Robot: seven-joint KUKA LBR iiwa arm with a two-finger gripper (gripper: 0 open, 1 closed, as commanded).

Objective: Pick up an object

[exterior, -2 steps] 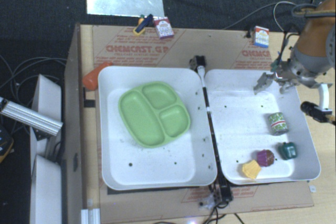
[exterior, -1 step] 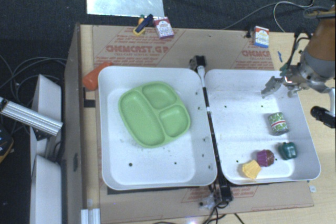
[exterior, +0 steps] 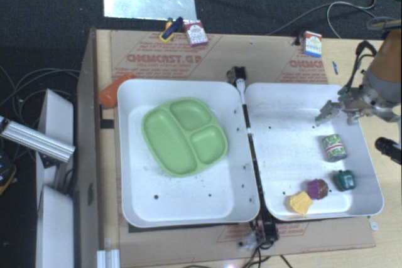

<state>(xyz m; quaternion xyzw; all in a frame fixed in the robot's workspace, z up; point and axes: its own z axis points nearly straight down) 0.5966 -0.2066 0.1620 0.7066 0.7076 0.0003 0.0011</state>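
Note:
The right bin [exterior: 282, 135] holds a small green-and-white can [exterior: 334, 147] near its right side. A teal object [exterior: 343, 180], a purple object [exterior: 317, 188] and a yellow block [exterior: 301, 203] lie along its front right corner. My gripper [exterior: 339, 113] hangs over the bin's upper right part, a little above and behind the can. Its fingers are spread open with nothing between them. A green divided plate [exterior: 185, 136] lies in the left bin [exterior: 135, 198].
An orange object [exterior: 110, 92] sits at the left bin's back left corner. Two small cartons [exterior: 197, 33] [exterior: 312, 44] and a yellow item [exterior: 168, 31] rest on the cardboard behind the bins. A cable [exterior: 339, 6] loops at the back right.

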